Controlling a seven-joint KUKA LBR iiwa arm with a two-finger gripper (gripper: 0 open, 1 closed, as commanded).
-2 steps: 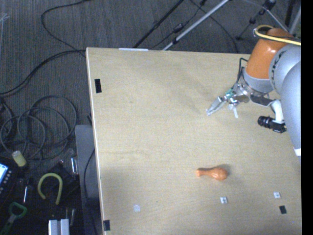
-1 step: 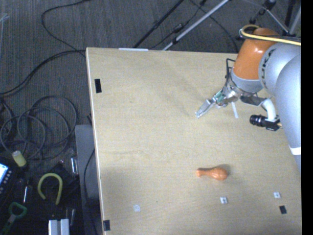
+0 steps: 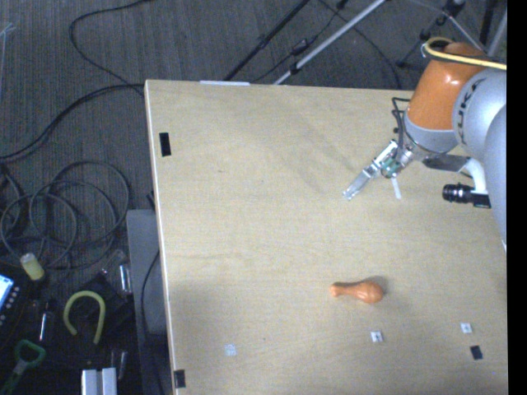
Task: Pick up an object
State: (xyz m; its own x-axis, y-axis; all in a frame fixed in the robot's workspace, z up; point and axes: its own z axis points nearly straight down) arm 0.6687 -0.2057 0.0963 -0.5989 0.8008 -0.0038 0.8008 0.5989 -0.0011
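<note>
An orange, gourd-shaped object (image 3: 359, 290) lies on its side on the tan bench top (image 3: 247, 220), toward the front right. My gripper (image 3: 375, 192) hangs over the bench further back, well apart from the object. Its two fingers are spread, one pale fingertip (image 3: 352, 193) pointing left and down, and nothing is between them. The orange band of the arm (image 3: 440, 97) shows above the wrist at the right.
Small square markers (image 3: 376, 336) dot the bench's front right corner, and a black tag (image 3: 165, 144) sits near its left edge. Cables (image 3: 66, 204) and tools lie on the floor to the left. Tripod legs (image 3: 346, 23) stand behind the bench.
</note>
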